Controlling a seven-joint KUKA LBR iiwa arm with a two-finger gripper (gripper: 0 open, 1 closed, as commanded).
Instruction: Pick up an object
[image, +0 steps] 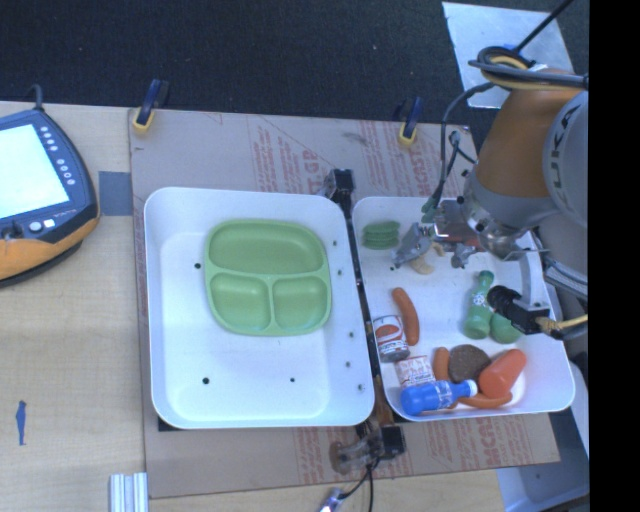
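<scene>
Jaws spread apart with nothing between them; we log the gripper (432, 247) hovering over the right bin's (560, 402) far end, just beside a small beige piece (424, 265). Sausage (405, 314) and blue bottle (437, 396) lie nearer.

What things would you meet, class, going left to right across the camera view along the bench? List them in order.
Teach pendant → left bin → green divided plate → sausage → green bottle → orange carrot.
</scene>
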